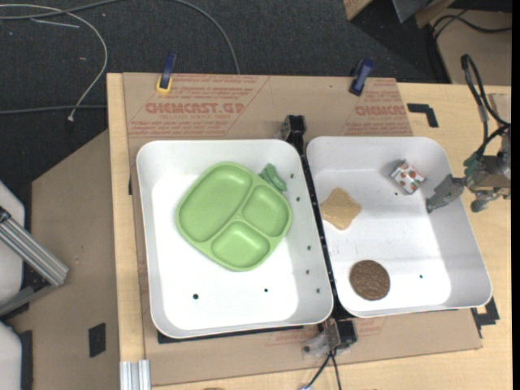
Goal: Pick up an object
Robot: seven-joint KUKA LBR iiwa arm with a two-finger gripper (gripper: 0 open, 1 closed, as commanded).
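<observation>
Whether the jaws [445, 195] are spread or pressed together cannot be told; they are sitting at the 3 o'clock rim of the right bin [467, 254], gripping nothing visible. The approach step is judged to be in hand, with no object lifted yet. Candidates are lying in that bin: a small wrapped packet [405, 177] just beside the jaws at their 10 o'clock, a tan cracker [340, 209] at the bin's 9 o'clock, and a brown disc [370, 280] toward 6 o'clock. The green divided plate [234, 215] is occupying the left bin [162, 275]. Next, the jaws are needing to centre over the packet and descend.
</observation>
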